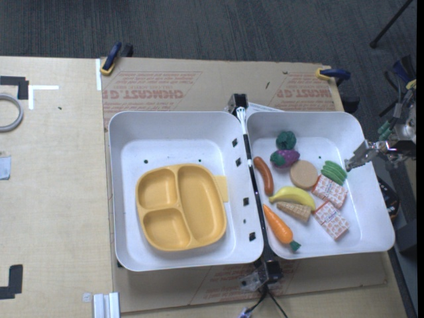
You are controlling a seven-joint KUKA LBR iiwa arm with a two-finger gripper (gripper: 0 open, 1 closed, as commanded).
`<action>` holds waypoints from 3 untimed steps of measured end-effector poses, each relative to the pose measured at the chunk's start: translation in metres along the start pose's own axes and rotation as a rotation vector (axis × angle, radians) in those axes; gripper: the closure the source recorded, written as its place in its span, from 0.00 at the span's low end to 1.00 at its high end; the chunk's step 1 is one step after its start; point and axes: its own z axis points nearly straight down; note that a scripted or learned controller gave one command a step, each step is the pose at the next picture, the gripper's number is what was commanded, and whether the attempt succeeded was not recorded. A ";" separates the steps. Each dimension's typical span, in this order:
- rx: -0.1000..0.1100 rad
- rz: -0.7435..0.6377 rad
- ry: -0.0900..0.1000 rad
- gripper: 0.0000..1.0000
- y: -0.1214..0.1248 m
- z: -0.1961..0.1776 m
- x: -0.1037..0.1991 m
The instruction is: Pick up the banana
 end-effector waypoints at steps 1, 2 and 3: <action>-0.002 -0.008 0.000 0.00 -0.009 0.118 0.065; -0.002 -0.203 0.000 0.00 0.013 0.183 0.076; -0.004 -0.200 -0.001 1.00 0.014 0.173 0.076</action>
